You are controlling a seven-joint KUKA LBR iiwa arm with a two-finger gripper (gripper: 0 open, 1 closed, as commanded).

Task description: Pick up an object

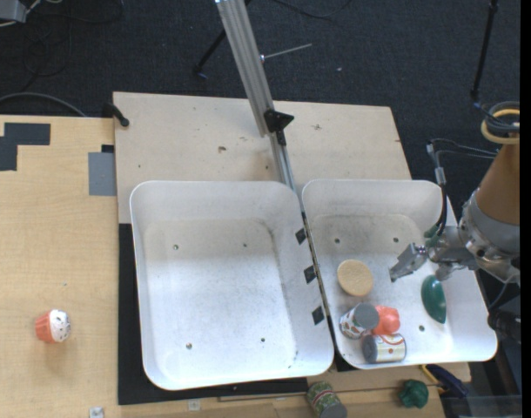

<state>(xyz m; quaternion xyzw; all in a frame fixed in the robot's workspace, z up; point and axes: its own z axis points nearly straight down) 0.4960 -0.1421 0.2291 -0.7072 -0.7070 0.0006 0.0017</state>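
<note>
Camera view, my arm reaching from right. Left bin beside right bin. Right bin holds tan disc, grey-and-orange toy, can, green object. Gripper above green object, nothing visibly held; I cannot tell jaw state.

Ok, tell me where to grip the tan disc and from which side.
Take the tan disc across its round rim, coming straight down from above. It lies flat and apart from the other items in the right bin, so both fingers probably have room at its edges.
</note>
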